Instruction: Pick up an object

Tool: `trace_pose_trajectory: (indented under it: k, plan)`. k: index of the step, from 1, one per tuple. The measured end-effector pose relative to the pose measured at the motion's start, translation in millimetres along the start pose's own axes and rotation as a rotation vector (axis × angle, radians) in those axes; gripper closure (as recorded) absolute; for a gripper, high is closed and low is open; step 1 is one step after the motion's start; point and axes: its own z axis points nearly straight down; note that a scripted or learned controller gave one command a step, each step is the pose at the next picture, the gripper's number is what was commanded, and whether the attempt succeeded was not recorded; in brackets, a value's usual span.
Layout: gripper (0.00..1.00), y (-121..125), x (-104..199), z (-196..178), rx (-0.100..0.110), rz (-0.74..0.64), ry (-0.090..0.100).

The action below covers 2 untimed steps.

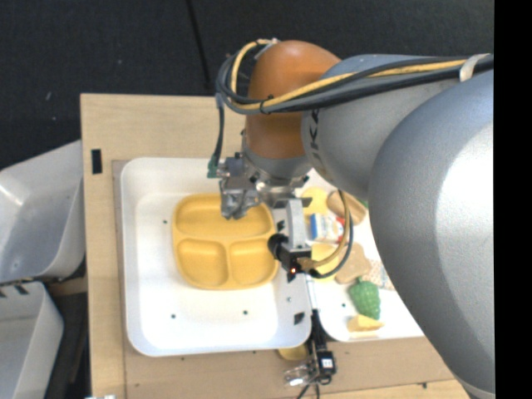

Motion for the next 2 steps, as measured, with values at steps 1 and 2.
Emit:
trace_pose_trajectory:
  k: [1, 2]
  plan:
    - [1.0, -54.1, 40.4, -79.7, -0.01, -0.001, 0.004]
    - [1.0, 2.0, 91.2, -138.4, -0.015, 0.001, 0.003]
